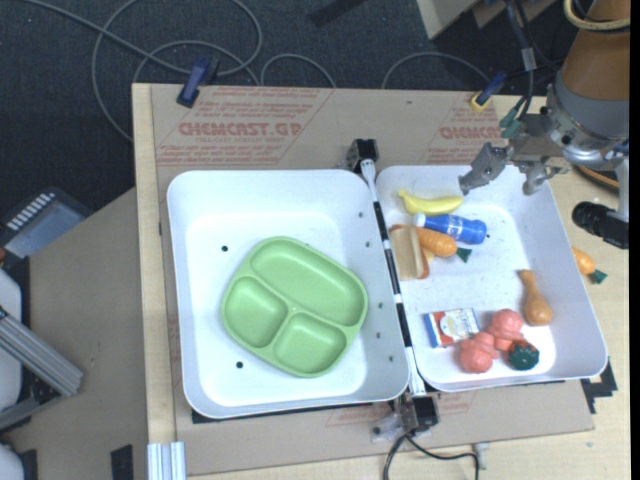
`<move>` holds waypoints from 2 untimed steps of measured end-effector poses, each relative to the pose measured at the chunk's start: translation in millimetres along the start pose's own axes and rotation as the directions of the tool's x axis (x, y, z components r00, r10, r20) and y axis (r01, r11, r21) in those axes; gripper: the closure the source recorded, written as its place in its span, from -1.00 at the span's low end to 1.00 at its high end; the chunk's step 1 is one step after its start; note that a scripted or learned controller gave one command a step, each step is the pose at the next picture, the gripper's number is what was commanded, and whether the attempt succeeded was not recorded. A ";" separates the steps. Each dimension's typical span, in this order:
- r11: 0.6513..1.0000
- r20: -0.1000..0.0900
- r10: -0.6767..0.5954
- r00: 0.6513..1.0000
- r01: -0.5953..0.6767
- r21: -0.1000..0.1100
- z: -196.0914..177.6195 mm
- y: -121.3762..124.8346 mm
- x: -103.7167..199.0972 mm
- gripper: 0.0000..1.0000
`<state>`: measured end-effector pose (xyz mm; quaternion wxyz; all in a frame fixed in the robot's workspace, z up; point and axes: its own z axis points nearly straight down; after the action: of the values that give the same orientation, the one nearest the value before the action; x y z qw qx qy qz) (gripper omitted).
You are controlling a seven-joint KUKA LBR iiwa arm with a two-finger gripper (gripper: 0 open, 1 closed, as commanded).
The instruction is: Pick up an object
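The pincer (pixel 510 171) is hovering spread open and empty over the right bin's (pixel 572 268) far end, so it should be descending squarely astride the banana (pixel 431 203) lying just beside the blue bottle (pixel 455 228) before closing.

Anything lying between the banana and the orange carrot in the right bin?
Yes: in the camera view, a blue bottle lies on its side between the banana above and the carrot below, close against both.

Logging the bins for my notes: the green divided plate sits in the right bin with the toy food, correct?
Not quite. The camera view shows the green divided plate in the left bin; the toy food, such as the banana, lies in the right bin.
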<state>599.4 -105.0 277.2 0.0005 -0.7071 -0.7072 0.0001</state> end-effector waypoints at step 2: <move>1.000 0.000 0.001 1.000 -0.001 -0.001 192.5 15.8 0.2 -1.00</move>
<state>615.1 -104.7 84.7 0.0002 -0.7072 -0.7070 0.0001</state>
